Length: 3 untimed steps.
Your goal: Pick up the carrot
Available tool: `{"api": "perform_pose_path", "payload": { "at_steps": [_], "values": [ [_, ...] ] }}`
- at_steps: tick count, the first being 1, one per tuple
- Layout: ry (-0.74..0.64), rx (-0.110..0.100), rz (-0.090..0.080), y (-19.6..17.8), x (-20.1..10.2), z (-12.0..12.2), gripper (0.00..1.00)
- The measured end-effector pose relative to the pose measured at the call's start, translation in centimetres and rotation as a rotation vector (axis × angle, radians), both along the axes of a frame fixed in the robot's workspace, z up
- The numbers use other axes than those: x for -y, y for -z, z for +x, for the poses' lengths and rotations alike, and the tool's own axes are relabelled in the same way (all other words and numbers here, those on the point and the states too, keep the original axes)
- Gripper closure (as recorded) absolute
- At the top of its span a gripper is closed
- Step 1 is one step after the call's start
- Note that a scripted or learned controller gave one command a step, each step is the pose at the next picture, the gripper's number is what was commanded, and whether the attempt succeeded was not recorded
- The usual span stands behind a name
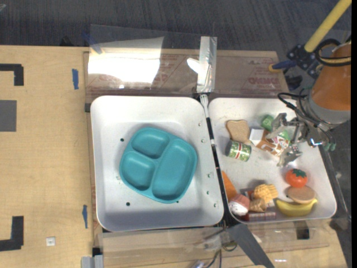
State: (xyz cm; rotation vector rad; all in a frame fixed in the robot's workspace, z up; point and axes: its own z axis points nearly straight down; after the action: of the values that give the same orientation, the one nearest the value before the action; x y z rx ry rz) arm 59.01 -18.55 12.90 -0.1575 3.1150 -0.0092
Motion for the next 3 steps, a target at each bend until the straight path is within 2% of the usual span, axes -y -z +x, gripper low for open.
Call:
{"api": "perform_pose_path", "payload": {
  "at_steps": [1, 2, 3],
  "values": [
    [0.022, 0.021, -0.003, 0.2, -1.6, -0.3, 0.0],
    [-0.017, -0.005, 0.003, -11.1, -9.0, -8.9, 0.0],
    [0.105, -0.019, 0.008, -6.6, -12.4, -4.6, 0.0]
  ]
}}
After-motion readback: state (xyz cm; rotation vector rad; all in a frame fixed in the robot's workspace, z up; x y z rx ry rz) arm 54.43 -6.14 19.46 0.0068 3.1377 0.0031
